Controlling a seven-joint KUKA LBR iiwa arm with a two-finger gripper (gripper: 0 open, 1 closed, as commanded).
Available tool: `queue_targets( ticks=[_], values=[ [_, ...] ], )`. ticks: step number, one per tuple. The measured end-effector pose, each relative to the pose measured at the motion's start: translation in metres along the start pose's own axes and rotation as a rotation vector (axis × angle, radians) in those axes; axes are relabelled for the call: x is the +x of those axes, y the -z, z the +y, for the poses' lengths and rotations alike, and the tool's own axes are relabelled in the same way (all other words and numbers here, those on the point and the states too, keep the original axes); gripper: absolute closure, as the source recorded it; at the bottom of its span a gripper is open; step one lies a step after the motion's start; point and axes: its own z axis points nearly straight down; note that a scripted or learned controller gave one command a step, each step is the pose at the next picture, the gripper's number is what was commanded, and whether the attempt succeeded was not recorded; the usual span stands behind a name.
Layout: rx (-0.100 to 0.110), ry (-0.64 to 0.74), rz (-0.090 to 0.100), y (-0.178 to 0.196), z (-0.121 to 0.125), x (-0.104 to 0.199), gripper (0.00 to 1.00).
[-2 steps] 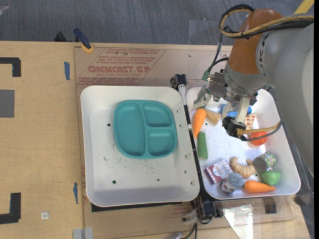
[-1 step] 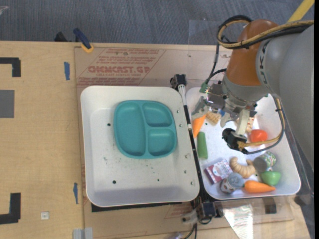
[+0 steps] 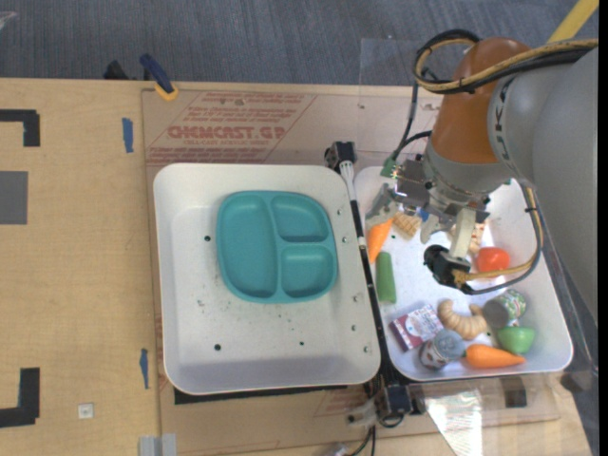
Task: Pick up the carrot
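Observation:
An orange tapered carrot [image 3: 492, 356] lies at the front right of the right bin [image 3: 556, 350], between a grey can [image 3: 439, 351] and a green round item [image 3: 516, 338]. A second, smaller orange piece [image 3: 378, 237] leans on the bin's left wall, above a green stick [image 3: 386, 277]. My gripper [image 3: 432, 226] hangs low over the back middle of the right bin, beside a tan ridged item [image 3: 408, 224] and well behind the tapered carrot. The wrist and a black cable hide much of what lies under it.
The left bin [image 3: 180, 350] holds a teal divided plate [image 3: 277, 245]. In the right bin are a red-orange ball [image 3: 492, 259], a croissant-like toy [image 3: 463, 321], a red packet [image 3: 415, 328] and a grey-green ball [image 3: 505, 307], crowded toward the front.

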Motion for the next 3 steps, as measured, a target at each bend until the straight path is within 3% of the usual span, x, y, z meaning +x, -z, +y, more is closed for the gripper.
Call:
queue_targets(
  ticks=[2,3],
  values=[
    [0.000,0.000,0.000,0.000,0.000,0.000,0.00],
    [-0.008,0.031,0.002,-0.090,0.056,-0.064,0.00]
  ],
)
